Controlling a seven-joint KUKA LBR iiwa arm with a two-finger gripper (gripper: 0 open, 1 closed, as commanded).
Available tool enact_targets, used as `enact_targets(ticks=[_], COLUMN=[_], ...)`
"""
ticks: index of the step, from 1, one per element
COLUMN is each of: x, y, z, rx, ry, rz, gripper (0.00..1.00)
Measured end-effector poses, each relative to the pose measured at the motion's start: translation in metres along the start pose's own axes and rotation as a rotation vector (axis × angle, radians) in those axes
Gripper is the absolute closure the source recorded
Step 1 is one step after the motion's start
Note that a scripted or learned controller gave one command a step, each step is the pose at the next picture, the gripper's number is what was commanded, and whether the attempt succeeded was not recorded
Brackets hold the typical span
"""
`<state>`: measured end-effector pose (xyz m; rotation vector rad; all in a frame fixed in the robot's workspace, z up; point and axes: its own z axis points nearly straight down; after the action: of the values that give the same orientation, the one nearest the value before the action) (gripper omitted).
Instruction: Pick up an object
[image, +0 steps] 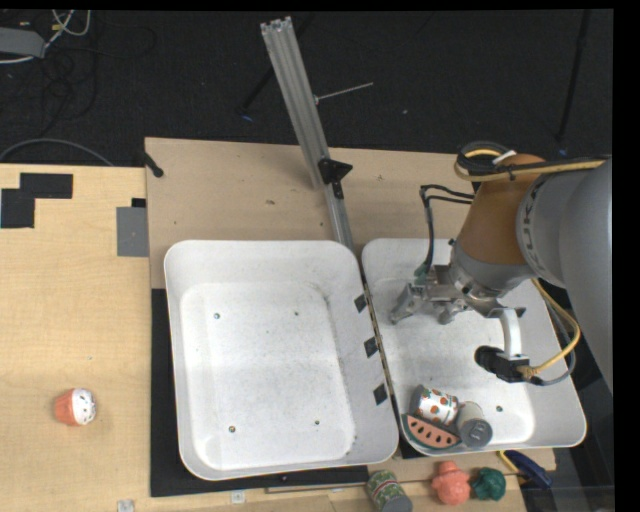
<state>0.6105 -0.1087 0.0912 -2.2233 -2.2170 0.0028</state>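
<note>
My gripper (424, 308) hangs over the middle of the right bin (545, 420), its grey fingers spread open with nothing between them. The orange band and grey arm rise behind it to the right. At the bin's front left corner lie three small objects close together: a red and white can (437, 406), a red slice-shaped piece (431, 433) and a grey cylinder (473, 430). They sit well in front of the gripper, apart from it.
The left bin (185, 300) adjoins the right one, with black clips along the shared edge. In front of the bins lie a small can (383, 490), a pink object (450, 483) and a green one (489, 484). An orange and white ball (75, 407) rests far left. A metal rail (305, 110) slants behind.
</note>
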Motion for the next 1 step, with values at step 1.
enact_targets(ticks=[1], x=[-0.0013], y=[-0.0001], z=[-0.0105], rx=[0.000], ry=[0.001], rz=[0.005], gripper=[1.00])
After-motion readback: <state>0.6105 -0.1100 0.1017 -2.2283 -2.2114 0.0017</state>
